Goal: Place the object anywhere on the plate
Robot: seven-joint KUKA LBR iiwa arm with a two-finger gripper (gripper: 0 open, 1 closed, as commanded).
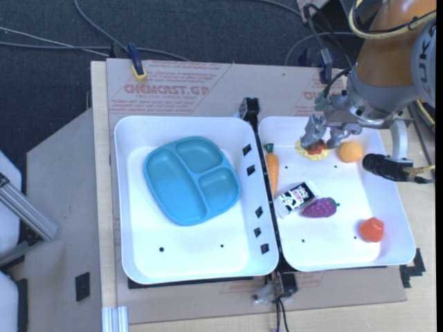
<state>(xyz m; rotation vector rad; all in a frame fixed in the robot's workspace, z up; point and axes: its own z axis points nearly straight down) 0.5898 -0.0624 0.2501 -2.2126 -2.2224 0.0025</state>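
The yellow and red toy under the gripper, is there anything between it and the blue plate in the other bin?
Yes. The two bins' adjoining walls run between the yellow and red toy and the blue plate, and a carrot lies against the divider. The gripper would likely need to lift over them.

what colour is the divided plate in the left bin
Light blue plate, seen in the camera view.

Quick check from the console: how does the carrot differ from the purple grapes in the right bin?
The carrot is orange, long and thin; the grapes are purple and a stubby, bumpy oval. The carrot lies along the bin's left wall, pointing up and down the view, while the grapes lie crosswise nearer the bin's middle, beside a black-and-white item. Both lie loose in the right bin, apart from the gripper.
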